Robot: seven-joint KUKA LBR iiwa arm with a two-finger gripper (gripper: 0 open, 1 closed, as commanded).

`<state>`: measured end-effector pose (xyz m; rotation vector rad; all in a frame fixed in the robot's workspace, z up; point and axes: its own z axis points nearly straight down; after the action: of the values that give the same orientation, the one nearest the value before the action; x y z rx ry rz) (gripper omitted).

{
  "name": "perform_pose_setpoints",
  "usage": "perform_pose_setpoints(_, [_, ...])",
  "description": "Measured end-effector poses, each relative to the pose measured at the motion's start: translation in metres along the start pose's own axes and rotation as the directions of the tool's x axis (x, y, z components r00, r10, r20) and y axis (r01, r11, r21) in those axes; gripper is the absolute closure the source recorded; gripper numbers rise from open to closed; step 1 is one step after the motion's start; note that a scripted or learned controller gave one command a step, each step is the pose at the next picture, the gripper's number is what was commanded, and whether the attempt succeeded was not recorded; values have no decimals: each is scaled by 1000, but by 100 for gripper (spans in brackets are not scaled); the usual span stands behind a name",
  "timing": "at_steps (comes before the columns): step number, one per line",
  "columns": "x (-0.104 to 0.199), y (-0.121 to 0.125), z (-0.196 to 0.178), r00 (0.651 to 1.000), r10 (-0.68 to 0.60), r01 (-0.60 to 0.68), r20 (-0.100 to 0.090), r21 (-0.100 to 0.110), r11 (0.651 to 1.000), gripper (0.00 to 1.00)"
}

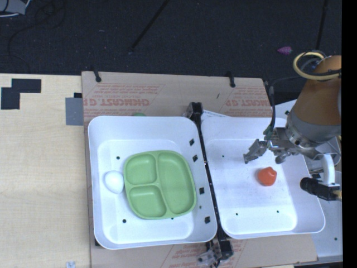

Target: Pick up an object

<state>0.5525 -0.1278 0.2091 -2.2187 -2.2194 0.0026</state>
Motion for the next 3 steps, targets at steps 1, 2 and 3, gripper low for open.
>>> perform_pose_setpoints(1, [2, 0, 64, 1000, 0, 0, -1, 4, 1000, 0])
perform_pose_setpoints(2, [3, -1, 118, 1000, 0, 0, -1, 3, 1000, 0])
perform_pose_setpoints(3, [1, -1, 105, 1000, 6, -6, -1, 3, 1000, 100])
